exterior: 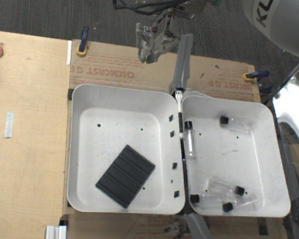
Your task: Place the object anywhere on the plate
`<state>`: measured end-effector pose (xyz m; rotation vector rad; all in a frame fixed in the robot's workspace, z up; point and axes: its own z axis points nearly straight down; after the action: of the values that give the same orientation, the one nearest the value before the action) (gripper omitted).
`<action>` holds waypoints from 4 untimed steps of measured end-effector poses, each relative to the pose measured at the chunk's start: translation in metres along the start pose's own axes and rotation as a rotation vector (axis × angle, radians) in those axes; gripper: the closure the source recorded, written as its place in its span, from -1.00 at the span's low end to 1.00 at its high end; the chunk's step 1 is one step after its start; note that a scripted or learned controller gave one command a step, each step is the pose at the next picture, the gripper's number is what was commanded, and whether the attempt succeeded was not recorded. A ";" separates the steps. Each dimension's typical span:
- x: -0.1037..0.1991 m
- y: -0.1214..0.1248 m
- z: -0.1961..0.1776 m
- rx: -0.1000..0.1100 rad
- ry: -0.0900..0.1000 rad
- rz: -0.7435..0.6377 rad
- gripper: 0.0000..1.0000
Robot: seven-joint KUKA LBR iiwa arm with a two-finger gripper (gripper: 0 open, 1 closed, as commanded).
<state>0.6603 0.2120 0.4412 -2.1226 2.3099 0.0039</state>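
A dark ridged rectangular plate (126, 176) lies flat in the left bin (82, 152), turned at a slant, in the bin's lower middle, its lower corner near the bin's front wall. In the right bin (265, 155) lie several clear plastic tubes with black caps: one tube (189, 139) runs along the left wall just beside the divide between the bins, one (225, 120) sits near the back wall, and a loose cluster (225, 196) rests at the front edge, toward the front right corner, with a black cap at the front left corner. The tubes and the plate are in separate bins, well apart. The gripper (152, 43) hangs above the back of the bench, past the back wall of the left bin and over the brown cardboard sheet (160, 72) that lies behind both bins; nothing is seen between its fingers, and how far apart they stand cannot be told. Cables (140, 1) loop above it. A blue and yellow clamp (83, 40) grips the cardboard's back left corner, and another clamp (255, 75) its back right corner. The grey arm (287, 22) fills the upper right corner of the view.
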 end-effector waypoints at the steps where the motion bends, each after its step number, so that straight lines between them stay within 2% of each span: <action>1: -0.004 0.001 0.000 -0.001 0.000 -0.442 1.00; 2: -0.016 0.002 0.001 -0.005 -0.003 -1.305 1.00; 4: -0.013 -0.002 -0.013 -0.007 -0.015 -1.286 1.00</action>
<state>0.6634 0.2242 0.4541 -3.0771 0.5742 0.0207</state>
